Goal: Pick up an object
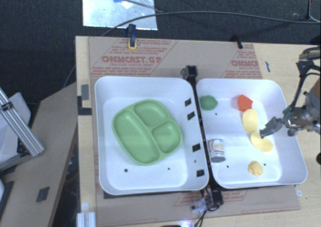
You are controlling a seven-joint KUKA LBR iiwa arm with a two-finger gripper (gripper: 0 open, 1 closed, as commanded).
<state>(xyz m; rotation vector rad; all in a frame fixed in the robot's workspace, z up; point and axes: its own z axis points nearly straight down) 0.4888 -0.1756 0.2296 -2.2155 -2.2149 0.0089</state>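
The right bin [288,171] holds several small objects. A green round piece [208,102] lies at its back left and an orange-red piece [244,102] at the back. A yellow oblong piece [250,119] sits below the orange one, with a pale yellow piece [263,143] in front of it. Near the front lie a small yellow lump [255,168] and a small can [216,150], the can close to the left wall. My gripper [270,128] reaches in from the right, low over the bin, its tip just above the pale yellow piece and beside the yellow oblong one.
The left bin [108,95] holds a green divided plate [147,131]. Black clips line the wall between the two bins [196,125]. A cable [215,15] runs across the dark floor behind the bench, and a metal frame [17,125] stands at the left.
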